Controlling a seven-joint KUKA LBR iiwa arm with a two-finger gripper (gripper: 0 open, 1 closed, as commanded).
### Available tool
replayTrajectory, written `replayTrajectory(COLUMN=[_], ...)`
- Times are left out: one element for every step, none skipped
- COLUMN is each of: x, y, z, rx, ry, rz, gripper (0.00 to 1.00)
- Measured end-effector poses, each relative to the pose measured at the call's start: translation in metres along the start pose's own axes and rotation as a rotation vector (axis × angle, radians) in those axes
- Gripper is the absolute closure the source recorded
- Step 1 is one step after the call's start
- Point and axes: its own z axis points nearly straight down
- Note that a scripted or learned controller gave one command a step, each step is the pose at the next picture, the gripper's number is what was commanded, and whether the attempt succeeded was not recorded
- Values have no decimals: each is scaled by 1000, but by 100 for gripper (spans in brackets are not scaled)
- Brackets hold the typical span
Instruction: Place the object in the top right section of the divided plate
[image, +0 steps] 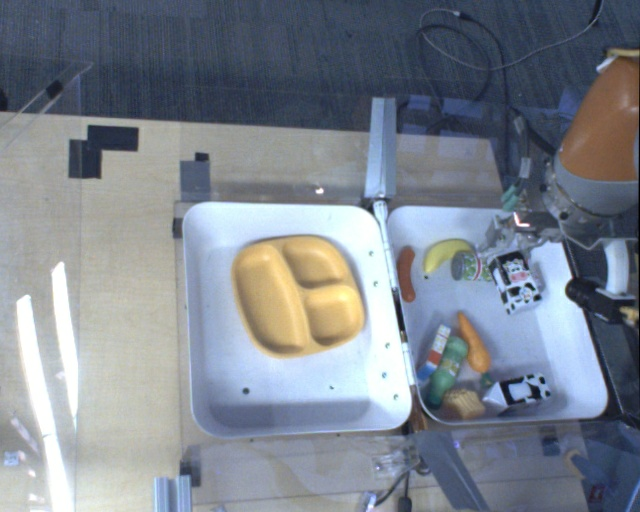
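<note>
Yellow divided plate (297, 295) lies in the left bin (205, 400). Claw (512, 228) (grip state cannot be told) hangs over the right bin (575, 395), near the banana (444, 254).

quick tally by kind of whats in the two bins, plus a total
Divided plate: 1
Banana: 1
Sausage: 1
Carrot: 1
Green can: 1
Green bottle: 1
Black-and-white cartons: 2
Small box: 1
Tan lump, kind unclear: 1
Total: 10
</note>
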Motion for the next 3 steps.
replayTrajectory(x=[70, 126, 195], y=[-33, -41, -58], z=[56, 60, 33], rx=[4, -1, -1], ry=[1, 1, 1], rz=[9, -403, -529], gripper=[100, 100, 100])
